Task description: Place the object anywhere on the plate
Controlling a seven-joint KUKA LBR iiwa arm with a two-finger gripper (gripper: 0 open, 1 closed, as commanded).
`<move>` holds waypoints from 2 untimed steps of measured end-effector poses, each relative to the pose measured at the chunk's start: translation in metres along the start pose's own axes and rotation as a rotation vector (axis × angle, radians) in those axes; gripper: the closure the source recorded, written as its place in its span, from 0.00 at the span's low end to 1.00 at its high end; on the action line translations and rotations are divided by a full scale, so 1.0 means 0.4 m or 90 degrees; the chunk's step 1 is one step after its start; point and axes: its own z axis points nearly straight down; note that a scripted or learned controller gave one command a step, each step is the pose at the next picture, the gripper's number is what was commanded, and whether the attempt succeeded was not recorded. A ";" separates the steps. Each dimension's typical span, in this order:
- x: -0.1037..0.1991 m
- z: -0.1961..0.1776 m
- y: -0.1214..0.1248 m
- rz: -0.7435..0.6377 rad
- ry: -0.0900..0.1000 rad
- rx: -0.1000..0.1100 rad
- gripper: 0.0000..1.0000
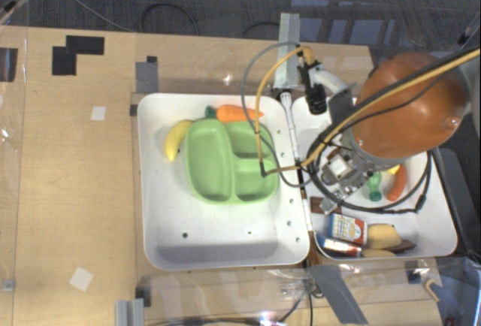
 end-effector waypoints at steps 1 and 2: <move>0.001 0.015 0.032 -0.174 0.001 0.001 1.00; 0.000 0.015 0.032 -0.174 0.001 0.001 0.00</move>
